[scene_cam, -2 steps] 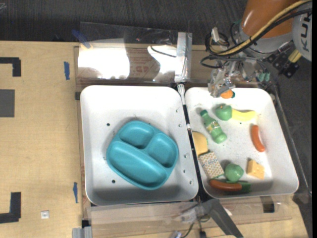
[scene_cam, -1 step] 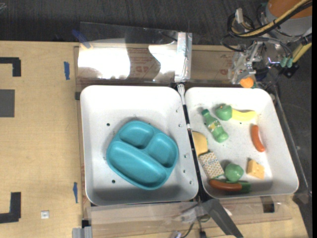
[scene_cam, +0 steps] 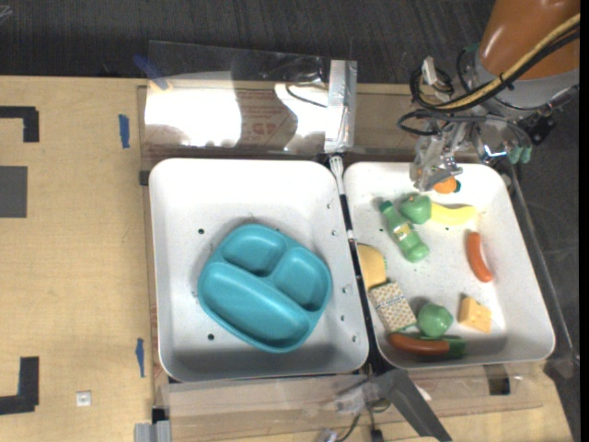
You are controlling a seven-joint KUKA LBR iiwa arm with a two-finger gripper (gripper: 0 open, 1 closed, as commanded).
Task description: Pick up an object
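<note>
The gripper [scene_cam: 435, 175], its grip impossible to tell, hovered just beside the orange piece [scene_cam: 446, 187], nothing lifted yet, pickup undone.

My bench is a flat tan wooden-looking board [scene_cam: 74, 265] marked with short strips of blue tape [scene_cam: 123, 130] and black tape corners [scene_cam: 22, 122]. Two shallow white plastic bins rest on it side by side, edges touching: the left bin [scene_cam: 175, 191] and the right bin [scene_cam: 525, 274]. Behind the left bin, a sheet of clear shiny plastic [scene_cam: 230, 109] lies flat on the board, with a strip of silver tape [scene_cam: 340, 104] at its right end.
</note>
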